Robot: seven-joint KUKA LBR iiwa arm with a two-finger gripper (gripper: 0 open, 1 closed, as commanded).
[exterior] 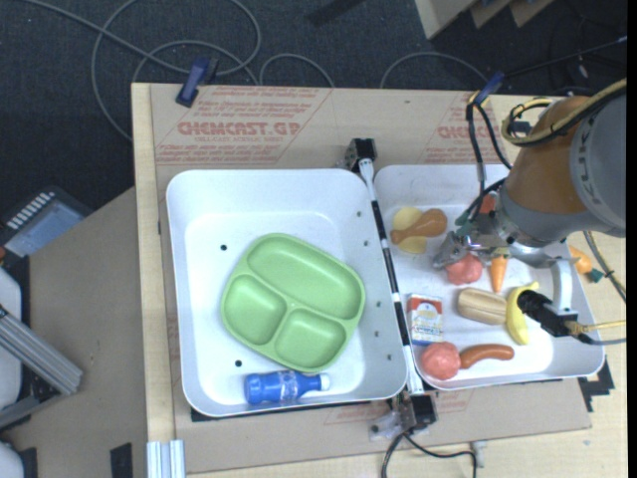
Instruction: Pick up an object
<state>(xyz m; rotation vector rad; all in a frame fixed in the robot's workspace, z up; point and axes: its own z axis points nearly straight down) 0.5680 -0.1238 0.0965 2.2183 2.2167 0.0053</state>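
Two shallow white bins sit side by side on the bench. The left bin (189, 267) holds one pale green plastic tray (292, 302) with three compartments and, near its front wall, one blue plastic bottle (284, 387) lying on its side with a white cap.

The right bin (418, 179) holds the small toy foods: one tan pear-shaped piece (418, 226), one reddish round piece (463, 270), one orange carrot (498, 270), one beige bread roll (481, 307), one yellow banana (518, 312), one small red-and-white carton (425, 319), one pink-red ball (440, 360) and one red-brown sausage (485, 354).

The grey arm's two-finger gripper (461, 248) is low in the right bin, directly above the reddish round piece, between the pear-shaped piece and the carrot. Whether it is spread or closed cannot be told.
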